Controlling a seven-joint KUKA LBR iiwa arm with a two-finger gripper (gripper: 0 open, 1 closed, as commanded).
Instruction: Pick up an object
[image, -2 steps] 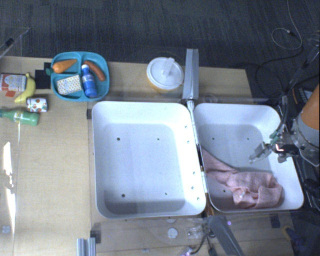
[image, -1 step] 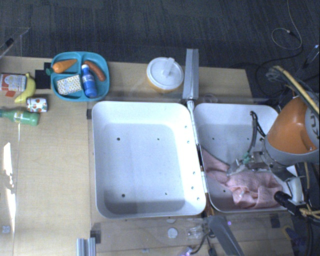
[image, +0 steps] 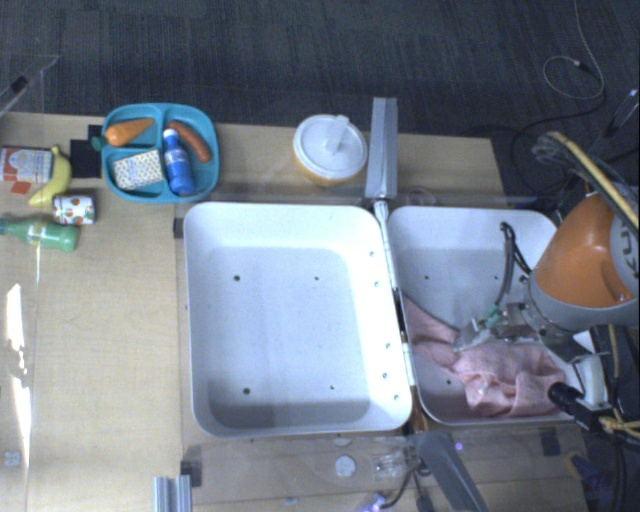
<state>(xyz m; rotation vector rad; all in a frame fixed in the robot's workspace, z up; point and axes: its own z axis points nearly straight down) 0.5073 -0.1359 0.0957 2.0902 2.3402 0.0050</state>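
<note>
Gripper is down in the right bin right now, sitting low over a crumpled pink cloth, and honestly I can't tell from up here how the tool is set, it's just a small cluster of metal and cable at the end of the wrist. Cloth is bunched up directly under and just below the tool, spreading toward the near wall of that bin, with a fold reaching out to the tool's left along the bin floor. Whether anything is actually pinched, no idea, the tip looks like it's touching or just above the fabric. Behind the tool you've got the arm's fat orange band and grey housing coming in from the right side. Off to the tool's left, across the divider, is the left bin, plain white floor with a few little dots. Way further out past that bin, up at the far corner of the bench, there's a blue divided tray with toy food in it, a yellow banana, a small can and a green bottle. White lidded tub sits beyond the bins, near the middle post.
</note>
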